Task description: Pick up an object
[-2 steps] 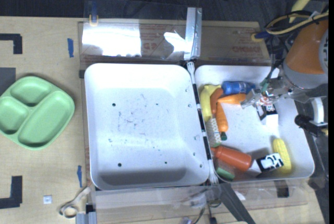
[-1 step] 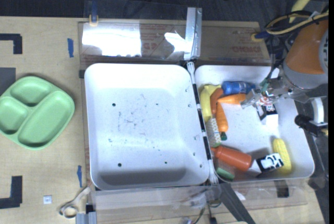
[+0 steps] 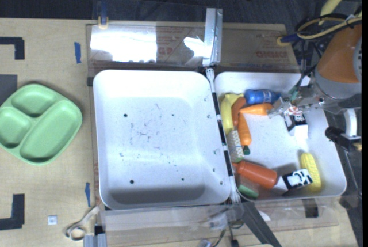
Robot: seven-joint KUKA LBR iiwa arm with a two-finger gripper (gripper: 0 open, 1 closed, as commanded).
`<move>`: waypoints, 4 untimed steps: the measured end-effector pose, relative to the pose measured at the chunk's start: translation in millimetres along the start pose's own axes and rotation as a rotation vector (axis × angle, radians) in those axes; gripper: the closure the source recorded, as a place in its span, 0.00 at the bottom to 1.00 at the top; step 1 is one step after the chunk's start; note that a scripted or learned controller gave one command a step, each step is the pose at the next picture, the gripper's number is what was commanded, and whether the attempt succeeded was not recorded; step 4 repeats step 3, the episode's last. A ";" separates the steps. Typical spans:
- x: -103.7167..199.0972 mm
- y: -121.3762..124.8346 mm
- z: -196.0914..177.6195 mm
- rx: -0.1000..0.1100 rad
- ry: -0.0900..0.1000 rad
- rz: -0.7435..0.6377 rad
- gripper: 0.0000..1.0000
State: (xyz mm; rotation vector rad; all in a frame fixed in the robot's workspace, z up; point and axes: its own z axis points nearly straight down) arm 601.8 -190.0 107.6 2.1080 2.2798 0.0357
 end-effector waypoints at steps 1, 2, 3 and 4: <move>0.2 3.9 -13.4 -0.010 -0.004 -0.004 1.00; -13.3 -3.1 -33.2 0.038 0.011 -0.110 1.00; 7.6 20.5 -120.1 0.040 0.009 0.032 1.00; 7.6 20.5 -120.1 0.040 0.009 0.032 1.00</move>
